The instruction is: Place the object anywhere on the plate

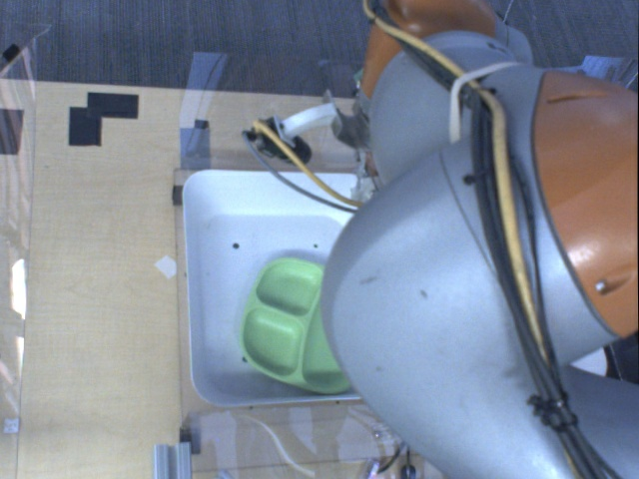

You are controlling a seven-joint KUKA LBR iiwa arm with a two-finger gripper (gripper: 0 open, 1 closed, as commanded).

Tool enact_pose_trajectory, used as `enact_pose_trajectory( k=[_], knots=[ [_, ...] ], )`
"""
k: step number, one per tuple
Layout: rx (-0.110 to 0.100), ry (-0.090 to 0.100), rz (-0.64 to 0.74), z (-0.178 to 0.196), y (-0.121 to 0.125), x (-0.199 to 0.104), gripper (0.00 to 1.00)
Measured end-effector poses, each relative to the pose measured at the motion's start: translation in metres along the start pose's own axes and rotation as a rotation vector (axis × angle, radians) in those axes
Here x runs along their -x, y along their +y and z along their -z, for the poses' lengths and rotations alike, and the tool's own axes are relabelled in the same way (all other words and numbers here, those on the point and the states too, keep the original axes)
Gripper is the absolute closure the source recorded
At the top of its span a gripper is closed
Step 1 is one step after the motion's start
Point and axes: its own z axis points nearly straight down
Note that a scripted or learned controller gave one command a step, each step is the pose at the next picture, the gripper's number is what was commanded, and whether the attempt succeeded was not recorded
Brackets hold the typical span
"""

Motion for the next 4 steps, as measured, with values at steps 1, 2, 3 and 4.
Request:
enact_pose_trajectory(
  k=[1,2,3,4],
  knots=[
    [0.005,-0.002,0.122,0.01,-0.001,0.017,1.0],
    [0.003,-0.004,0.35,-0.015,-0.06,0.071,1.0],
    [0.002,-0.004,0.584,-0.013,-0.136,0.123,1.0],
    [0.002,-0.005,0.584,-0.014,-0.136,0.123,0.0]
  ],
)
